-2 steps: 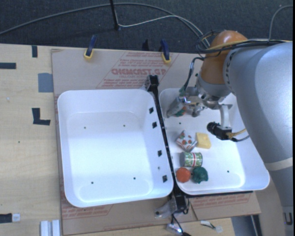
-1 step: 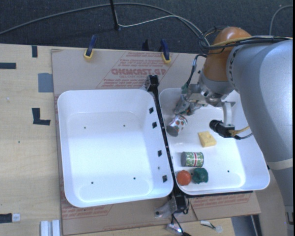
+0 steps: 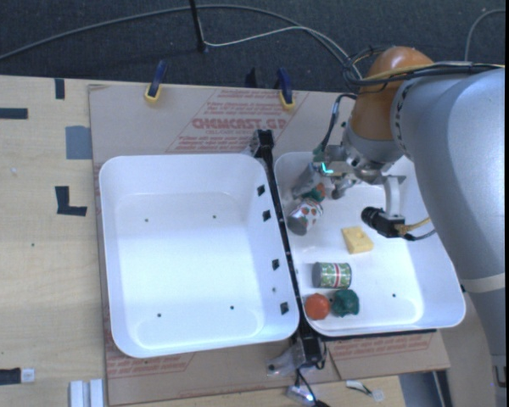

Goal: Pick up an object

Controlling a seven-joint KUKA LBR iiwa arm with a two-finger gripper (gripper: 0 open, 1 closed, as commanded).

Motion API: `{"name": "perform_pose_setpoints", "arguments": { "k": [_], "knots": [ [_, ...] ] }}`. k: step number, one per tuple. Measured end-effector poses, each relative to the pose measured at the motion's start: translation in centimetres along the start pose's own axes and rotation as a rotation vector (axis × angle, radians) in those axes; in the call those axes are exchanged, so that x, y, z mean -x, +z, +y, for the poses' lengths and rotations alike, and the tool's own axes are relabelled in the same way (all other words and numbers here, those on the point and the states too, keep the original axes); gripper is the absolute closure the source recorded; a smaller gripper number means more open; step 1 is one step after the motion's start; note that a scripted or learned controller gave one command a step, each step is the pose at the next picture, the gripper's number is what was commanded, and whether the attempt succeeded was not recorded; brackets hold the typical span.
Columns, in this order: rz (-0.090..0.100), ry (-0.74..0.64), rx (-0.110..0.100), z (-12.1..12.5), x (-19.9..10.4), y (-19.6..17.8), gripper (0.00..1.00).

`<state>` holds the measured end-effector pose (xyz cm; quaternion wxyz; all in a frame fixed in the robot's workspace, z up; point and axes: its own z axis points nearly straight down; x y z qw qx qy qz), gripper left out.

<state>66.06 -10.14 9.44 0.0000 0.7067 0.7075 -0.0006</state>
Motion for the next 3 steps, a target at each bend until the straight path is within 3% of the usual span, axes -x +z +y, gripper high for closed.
{"name": "perform_pose_setpoints", "arguments": {
  "k": [1,2,3],
  "knots": [
    [0.0,0.0,0.0,0.0,0.0,-1.0,1.0],
    [0.0,0.0,-0.001,0.0,0.0,-1.0,0.0],
    [0.001,0.001,0.0,0.7,-0.7,1.1,0.0]
  ]
}}
